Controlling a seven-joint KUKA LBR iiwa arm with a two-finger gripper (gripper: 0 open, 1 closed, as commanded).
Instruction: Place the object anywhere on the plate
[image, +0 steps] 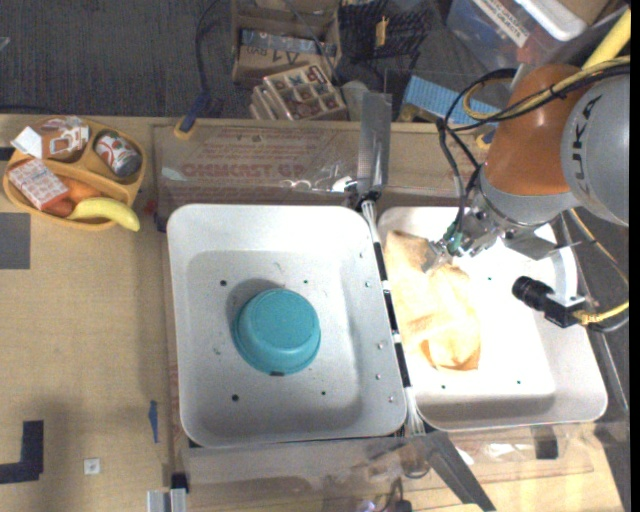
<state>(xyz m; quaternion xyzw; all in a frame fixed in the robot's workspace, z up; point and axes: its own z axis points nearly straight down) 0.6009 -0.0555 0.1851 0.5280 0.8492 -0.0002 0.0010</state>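
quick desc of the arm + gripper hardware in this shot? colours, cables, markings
The arm has a grey shell with a broad, rounded orange band above the wrist. Part of the KUKA lettering shows in dark letters on the grey link at the right edge. Black and yellow cables loop over the orange section. The gripper is small and metallic grey, with a spot of green near its tip.

Both bins, the left bin (200, 250) and the right bin (540, 390), are white. The plate (277, 331), well left of the gripper (447, 247), is plain teal. Just below the gripper lies a pale yellow cloth (440, 315) with an orange edge. The arm (545, 140) is grey with 1 orange band.
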